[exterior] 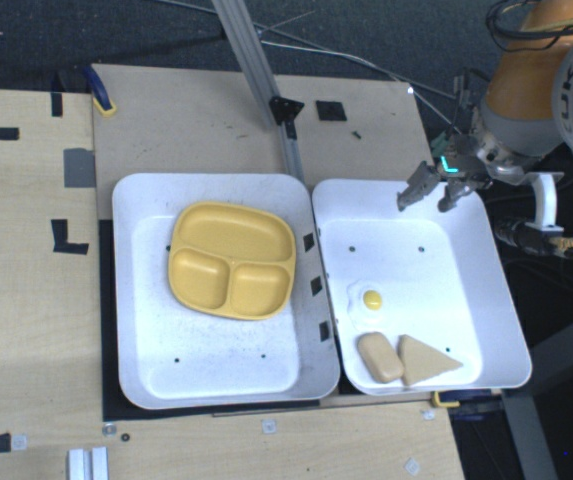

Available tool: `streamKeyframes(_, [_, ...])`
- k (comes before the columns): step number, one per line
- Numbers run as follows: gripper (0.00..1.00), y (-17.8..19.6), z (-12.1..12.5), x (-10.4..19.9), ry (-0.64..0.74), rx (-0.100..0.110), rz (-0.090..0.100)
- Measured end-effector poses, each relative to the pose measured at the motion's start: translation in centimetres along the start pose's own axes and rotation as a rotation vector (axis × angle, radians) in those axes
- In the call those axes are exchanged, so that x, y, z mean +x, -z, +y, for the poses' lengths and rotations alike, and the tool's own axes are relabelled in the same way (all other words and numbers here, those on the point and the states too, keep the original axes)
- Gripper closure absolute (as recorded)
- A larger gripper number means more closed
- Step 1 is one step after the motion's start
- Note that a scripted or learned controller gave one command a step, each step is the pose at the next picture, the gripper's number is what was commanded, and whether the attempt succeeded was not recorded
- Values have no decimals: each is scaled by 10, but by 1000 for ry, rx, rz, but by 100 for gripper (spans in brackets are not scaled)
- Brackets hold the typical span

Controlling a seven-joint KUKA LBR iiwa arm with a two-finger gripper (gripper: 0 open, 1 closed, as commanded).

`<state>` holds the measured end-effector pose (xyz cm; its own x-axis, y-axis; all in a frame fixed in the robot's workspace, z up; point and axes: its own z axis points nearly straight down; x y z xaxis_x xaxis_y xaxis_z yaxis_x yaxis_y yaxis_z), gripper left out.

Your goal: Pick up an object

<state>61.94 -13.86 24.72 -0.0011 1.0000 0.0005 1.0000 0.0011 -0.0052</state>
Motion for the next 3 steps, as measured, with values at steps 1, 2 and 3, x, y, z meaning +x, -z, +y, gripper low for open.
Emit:
streamKeyframes(1, [0, 2, 1, 0, 1, -4, -1])
streamKeyframes(2, [0, -63, 0, 2, 0, 2, -1])
streamKeyframes(3, [0, -108, -4, 1, 0, 1, -1])
